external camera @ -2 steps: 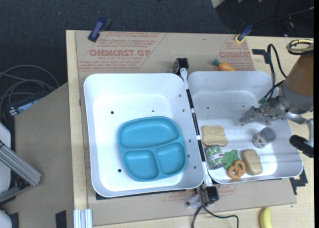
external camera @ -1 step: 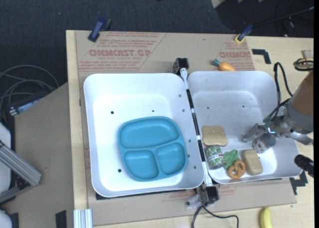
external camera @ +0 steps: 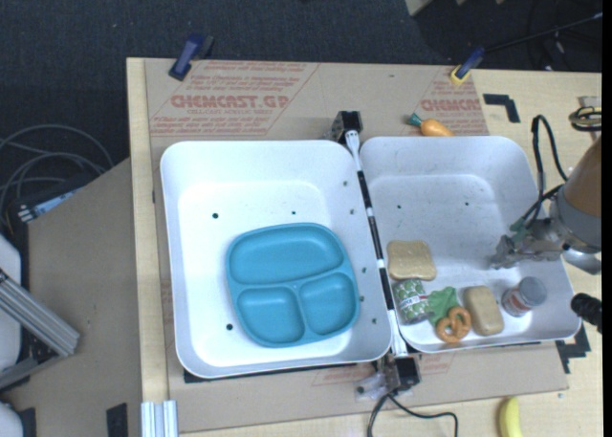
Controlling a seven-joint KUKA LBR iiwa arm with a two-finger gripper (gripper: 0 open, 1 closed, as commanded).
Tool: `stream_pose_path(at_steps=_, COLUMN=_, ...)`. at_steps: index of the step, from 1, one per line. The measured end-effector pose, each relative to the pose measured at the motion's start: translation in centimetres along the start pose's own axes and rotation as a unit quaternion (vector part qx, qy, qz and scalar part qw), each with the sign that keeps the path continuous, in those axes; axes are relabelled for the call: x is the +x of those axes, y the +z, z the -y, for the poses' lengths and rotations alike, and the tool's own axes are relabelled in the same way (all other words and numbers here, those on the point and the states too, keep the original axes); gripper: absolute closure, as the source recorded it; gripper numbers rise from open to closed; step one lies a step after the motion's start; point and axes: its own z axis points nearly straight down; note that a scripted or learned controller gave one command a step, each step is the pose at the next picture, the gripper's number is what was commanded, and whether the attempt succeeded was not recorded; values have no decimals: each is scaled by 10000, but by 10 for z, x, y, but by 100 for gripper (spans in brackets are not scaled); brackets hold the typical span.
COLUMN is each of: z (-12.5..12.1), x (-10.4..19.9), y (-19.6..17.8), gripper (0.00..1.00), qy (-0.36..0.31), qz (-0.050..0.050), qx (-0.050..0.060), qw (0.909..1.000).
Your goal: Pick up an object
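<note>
The right bin (external camera: 449, 163) holds several small items along its near side. A tan toast slice (external camera: 411, 258) lies next to the divider, with a green-labelled packet (external camera: 411, 300) just below it. Beside these are a green toy (external camera: 441, 302), an orange pretzel (external camera: 452, 324), a tan bread roll (external camera: 484, 311) and a small grey can (external camera: 519, 296). My gripper (external camera: 509, 253) hangs low at the bin's right side, just above and left of the can and apart from the roll. Nothing shows in its grasp.
The left bin (external camera: 191, 186) holds a blue divided plate (external camera: 292, 282). A toy carrot (external camera: 433, 126) lies on the bench behind the right bin, and a yellow banana (external camera: 510, 418) sits at the front edge. Clamps (external camera: 191, 54) stand at the back.
</note>
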Motion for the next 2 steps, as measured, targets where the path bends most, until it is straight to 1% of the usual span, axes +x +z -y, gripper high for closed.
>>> stream_pose_path(at_steps=1, z=-39, x=28, y=-123, gripper=100, qy=-9, qz=5, qx=-10, qw=10000)
stream_pose_path(at_steps=2, z=-151, x=77, y=-136, gripper=100, qy=-12, qz=-2, qx=-1, qw=10000)
